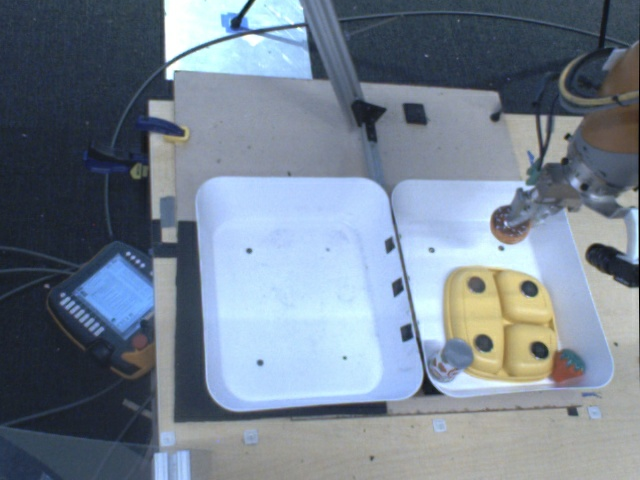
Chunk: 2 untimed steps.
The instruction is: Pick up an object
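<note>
My gripper [517,218] reaches into the right bin [430,218] from the right, near its far wall. Its tip is right over a small round brown and orange object [508,232], touching or nearly touching it; part of that object is hidden by the gripper. A large yellow block with four rounded lobes and dark holes [502,322] lies in the middle of the same bin. By the bin's near left corner is a small grey and white cup-like item [451,358]. A red strawberry-like piece [570,365] rests in the near right corner.
The left bin [295,288] stands beside the right one, joined by black clips [398,286]. A slanted metal pole [335,53] crosses the back of the bench. A teach pendant [105,308] lies off the bench at left. Cables run along the floor.
</note>
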### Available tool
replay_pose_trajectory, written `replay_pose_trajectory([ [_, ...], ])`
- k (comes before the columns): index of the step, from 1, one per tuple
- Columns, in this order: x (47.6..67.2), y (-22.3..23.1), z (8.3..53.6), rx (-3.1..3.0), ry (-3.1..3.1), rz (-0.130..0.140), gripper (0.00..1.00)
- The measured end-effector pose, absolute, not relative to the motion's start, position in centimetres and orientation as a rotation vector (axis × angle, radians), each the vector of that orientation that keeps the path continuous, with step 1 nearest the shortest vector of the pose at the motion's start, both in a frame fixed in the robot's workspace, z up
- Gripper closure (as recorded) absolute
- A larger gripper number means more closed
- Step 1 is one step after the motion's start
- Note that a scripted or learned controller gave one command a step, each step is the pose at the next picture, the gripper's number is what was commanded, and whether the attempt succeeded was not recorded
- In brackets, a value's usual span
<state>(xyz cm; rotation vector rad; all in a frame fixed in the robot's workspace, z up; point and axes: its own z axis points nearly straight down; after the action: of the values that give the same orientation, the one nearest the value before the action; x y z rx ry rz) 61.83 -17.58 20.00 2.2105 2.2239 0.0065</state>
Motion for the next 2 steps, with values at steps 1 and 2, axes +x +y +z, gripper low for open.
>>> replay_pose_trajectory([
  [1, 62.0, -17.6, 23.6, 2.211, 2.225, 0.005, 1.0],
  [2, 60.4, -11.8, 23.3, 2.211, 2.233, 0.004, 1.0],
])
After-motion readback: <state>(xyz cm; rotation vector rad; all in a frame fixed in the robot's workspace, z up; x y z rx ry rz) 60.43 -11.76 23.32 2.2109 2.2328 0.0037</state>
